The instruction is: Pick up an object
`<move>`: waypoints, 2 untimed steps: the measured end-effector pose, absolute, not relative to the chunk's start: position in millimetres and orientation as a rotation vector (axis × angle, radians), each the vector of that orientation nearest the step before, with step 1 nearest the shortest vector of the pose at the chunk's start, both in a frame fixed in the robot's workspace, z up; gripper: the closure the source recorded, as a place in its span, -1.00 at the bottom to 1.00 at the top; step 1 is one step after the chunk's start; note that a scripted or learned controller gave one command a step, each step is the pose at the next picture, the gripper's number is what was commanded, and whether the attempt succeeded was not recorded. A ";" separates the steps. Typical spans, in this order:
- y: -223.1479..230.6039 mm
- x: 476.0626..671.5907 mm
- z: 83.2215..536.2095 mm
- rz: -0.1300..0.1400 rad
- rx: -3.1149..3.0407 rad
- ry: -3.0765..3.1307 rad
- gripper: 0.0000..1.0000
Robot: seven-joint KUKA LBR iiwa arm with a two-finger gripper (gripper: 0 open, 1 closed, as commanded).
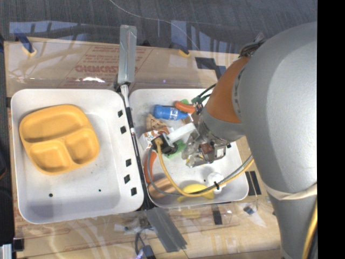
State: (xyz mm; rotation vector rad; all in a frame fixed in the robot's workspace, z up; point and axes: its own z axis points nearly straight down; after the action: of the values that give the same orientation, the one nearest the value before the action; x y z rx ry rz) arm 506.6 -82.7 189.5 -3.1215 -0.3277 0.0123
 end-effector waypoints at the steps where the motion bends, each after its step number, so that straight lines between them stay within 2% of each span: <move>1: -86.9 547.6 189.3 0.009 -3.122 -0.323 1.00; 2: -157.8 513.3 223.3 0.006 -3.125 -0.321 1.00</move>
State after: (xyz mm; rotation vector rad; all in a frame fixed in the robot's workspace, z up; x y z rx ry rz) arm 513.3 -157.8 223.3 -3.1249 -0.3206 0.0055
